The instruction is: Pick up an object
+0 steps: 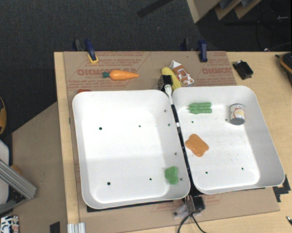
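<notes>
The right bin [262,148] holds three things: a green ridged piece [199,107] near its back edge, a small silver can [237,114] to the right of that, and a flat orange piece [196,145] near the bin's left wall. A small green lump [172,175] lies in the front right corner of the left bin [89,139].
Behind the bins, on the cardboard, lie an orange carrot [120,75], a yellow banana-like toy [169,77] and a brown-and-white packet [182,75]. Blue clamps [91,52] [202,49] grip the board's back edge. A black block [243,69] sits at the back right.
</notes>
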Controlling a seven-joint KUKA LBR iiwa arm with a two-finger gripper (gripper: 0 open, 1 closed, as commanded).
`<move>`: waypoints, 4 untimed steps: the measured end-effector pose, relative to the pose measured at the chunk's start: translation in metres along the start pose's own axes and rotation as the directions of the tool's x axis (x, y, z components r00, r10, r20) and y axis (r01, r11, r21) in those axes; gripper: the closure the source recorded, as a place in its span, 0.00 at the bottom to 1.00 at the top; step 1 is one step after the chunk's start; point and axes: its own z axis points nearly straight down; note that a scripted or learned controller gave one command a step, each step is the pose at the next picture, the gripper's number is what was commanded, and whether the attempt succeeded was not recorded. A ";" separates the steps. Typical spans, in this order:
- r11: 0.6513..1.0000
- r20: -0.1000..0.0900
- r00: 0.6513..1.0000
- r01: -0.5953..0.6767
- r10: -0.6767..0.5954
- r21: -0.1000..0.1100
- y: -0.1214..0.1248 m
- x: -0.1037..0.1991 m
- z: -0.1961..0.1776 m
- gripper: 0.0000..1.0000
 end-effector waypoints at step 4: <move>1.000 0.004 1.000 0.016 -0.016 -0.013 0.003 0.007 -0.024 1.00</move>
